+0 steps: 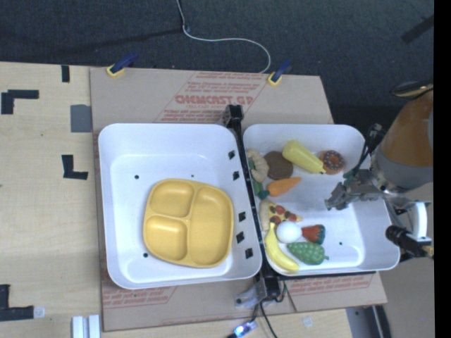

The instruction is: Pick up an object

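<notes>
Bins are noted side by side on the surface; a yellow tray occupies the left one. Toy food is clustered at the right bin's left side. The pincer is positioned over bare floor, nothing gripped; finger state cannot be told. Approach step judged; leftward travel toward the carrot is required.

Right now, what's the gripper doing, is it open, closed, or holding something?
Gripper: over the right bin, nothing seen held; open or closed cannot be told.

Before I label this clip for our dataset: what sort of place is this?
Probably a robot lab test bench: two white bins on taped cardboard, toy food, a yellow tray.
</notes>
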Controlling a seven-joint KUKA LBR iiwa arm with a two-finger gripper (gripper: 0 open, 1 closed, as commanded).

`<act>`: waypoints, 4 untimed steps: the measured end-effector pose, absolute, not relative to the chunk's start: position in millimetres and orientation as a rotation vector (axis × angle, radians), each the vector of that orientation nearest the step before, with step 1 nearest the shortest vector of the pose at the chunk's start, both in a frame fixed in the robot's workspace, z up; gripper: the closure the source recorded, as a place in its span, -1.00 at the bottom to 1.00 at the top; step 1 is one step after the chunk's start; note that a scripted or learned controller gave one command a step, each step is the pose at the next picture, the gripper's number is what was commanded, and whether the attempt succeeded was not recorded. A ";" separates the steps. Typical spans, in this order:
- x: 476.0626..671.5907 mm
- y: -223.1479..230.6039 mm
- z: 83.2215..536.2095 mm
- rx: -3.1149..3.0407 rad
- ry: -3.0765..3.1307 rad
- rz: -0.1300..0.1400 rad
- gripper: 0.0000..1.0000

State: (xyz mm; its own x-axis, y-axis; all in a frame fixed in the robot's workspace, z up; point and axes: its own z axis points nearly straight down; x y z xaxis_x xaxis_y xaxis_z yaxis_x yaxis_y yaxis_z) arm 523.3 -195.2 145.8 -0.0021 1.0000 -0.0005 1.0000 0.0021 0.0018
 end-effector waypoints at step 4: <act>580.4 -94.4 213.5 2.216 2.228 -0.001 1.00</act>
State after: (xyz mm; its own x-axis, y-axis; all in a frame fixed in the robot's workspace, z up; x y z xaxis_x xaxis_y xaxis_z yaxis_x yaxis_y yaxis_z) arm 580.4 -94.4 213.5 -0.0057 1.0000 0.0004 1.0000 0.0057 -0.0010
